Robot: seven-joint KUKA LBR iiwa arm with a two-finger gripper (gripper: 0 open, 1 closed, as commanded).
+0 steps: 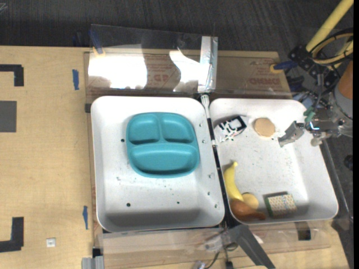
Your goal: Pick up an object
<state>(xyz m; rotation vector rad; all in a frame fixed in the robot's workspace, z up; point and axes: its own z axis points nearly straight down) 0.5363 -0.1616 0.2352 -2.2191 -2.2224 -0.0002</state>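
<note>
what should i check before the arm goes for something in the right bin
1. Targets present in right bin: banana, round tan object, green sponge-like block: ok.
2. Gripper over right bin, near its right side: ok.
3. Gripper open: cannot tell.
4. Gripper carrying nothing: cannot tell.
5. Banana free to lift: not ok, it touches a reddish item.
6. Round tan object stands apart: ok.
</note>
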